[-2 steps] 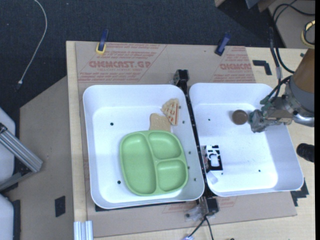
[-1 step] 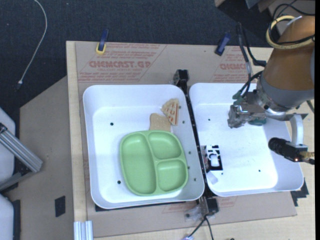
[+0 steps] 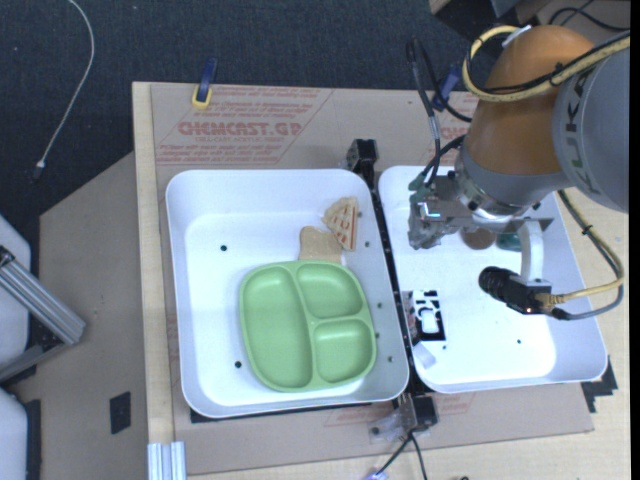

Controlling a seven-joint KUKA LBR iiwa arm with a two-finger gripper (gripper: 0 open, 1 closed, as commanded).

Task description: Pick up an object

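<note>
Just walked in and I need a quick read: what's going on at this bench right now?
A grey and orange arm reaches in from the right, with its gripper low over the far left part of the right bin. Whether it has hold of anything cannot be told from here. A brownish thing lies half hidden under the wrist. The left bin holds a green divided plate, with a tan piece and a slice-shaped toy by its far edge.
</note>
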